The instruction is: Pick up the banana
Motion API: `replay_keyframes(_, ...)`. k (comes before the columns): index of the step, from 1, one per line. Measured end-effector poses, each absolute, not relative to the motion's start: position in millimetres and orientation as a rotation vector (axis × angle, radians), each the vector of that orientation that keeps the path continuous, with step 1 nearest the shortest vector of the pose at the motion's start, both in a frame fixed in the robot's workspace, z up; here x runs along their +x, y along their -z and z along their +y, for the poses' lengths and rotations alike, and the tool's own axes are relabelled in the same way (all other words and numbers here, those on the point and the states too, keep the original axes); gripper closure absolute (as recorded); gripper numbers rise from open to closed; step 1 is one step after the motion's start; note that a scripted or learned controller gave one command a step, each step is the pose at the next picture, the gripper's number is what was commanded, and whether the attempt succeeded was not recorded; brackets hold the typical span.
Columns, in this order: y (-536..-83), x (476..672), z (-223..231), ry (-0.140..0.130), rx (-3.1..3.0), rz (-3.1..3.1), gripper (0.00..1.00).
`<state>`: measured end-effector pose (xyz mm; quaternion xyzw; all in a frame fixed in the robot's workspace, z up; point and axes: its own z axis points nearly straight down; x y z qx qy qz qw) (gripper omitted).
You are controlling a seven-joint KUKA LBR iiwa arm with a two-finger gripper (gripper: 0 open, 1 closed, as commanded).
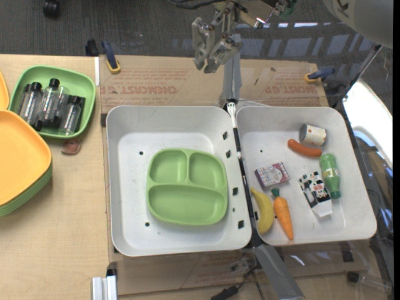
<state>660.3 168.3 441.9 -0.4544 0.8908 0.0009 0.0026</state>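
The yellow banana (264, 210) lies in the right bin (356, 227), at its front left, close to the wall between the bins. An orange carrot (283, 216) lies right beside it, touching or nearly touching. My gripper (208, 50) hangs high at the back, above the cardboard behind the bins and far from the banana. Its fingers (201, 45) point down and look spread, with nothing between them.
The right bin also holds a pink packet (272, 174), a sausage (304, 148), a small white cup (313, 133), a green bottle (329, 175) and a milk carton (315, 194). A green divided plate (187, 187) sits in the left bin (122, 167). Orange plates (22, 167) and a green tray of bottles (53, 100) stand at the left.
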Motion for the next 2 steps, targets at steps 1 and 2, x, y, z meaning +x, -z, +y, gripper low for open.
replay_keyframes(1, -441.8, 660.2, 209.7, -0.003, -2.012, 2.405, 1.0)
replay_keyframes(2, -441.8, 660.4, 209.3, -0.003, -2.012, 2.406, 0.0)
